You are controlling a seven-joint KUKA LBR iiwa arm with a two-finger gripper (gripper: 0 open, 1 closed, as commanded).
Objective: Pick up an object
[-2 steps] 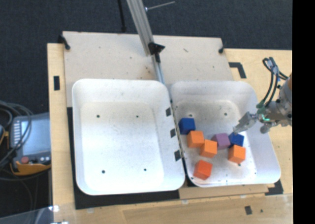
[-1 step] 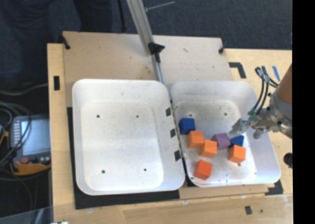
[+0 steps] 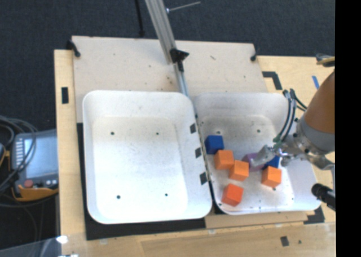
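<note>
Blocks sit in the right bin [image 3: 242,109], so lower your gripper [image 3: 269,157] straight over the blue block [image 3: 274,161] beside it; I cannot tell how its pincer stands.

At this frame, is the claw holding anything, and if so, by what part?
Cannot be told. The claw sits low in the right bin among the blocks, next to a blue block, but no object is clearly seen between its tips.

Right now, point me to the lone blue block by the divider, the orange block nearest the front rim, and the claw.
Blue block [image 3: 214,143], camera view, on its top face.
Front orange block [image 3: 232,194], camera view, middle of the block.
Claw [image 3: 264,157], camera view, at its fingertip end.
</note>
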